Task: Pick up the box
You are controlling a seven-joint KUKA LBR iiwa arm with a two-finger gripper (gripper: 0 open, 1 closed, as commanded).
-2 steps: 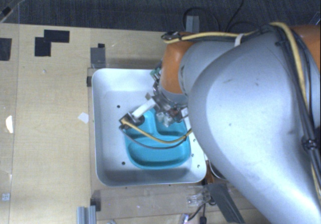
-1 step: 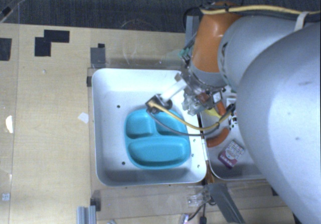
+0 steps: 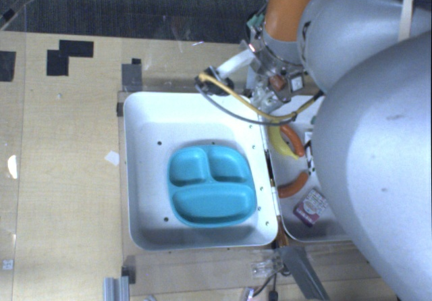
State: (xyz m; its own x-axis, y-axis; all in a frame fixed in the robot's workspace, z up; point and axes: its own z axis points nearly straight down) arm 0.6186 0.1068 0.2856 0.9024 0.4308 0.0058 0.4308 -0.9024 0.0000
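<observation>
- Largely filling the right of the frame: one grey arm (image 3: pixel 368 158) with an orange band at upper centre, covering much of the right-hand bin.
- Next in size, two white bins: left bin (image 3: pixel 145 158) at centre, right bin (image 3: pixel 297 231) showing as a narrow strip beside the arm.
- One blue tray (image 3: pixel 212 185) with three compartments, lying flat in the middle of the left bin.
- One gripper (image 3: pixel 270 94) at upper centre, over the top rims where the two bins meet, trailing a yellow cable (image 3: pixel 223 90); released or clenched, impossible to tell, and nothing seen held.
- Two orange sausage shapes (image 3: pixel 294 186) and one yellow piece (image 3: pixel 285 148) in the right bin, between gripper and target.
- One small box (image 3: pixel 312 206), purple and white, in the right bin's lower part, near the lower sausage shape and partly tucked under the arm.
- Key relation: box down-frame and slightly right of the gripper, well apart; sitting askew to the bin wall, long axis too hidden to call.
</observation>
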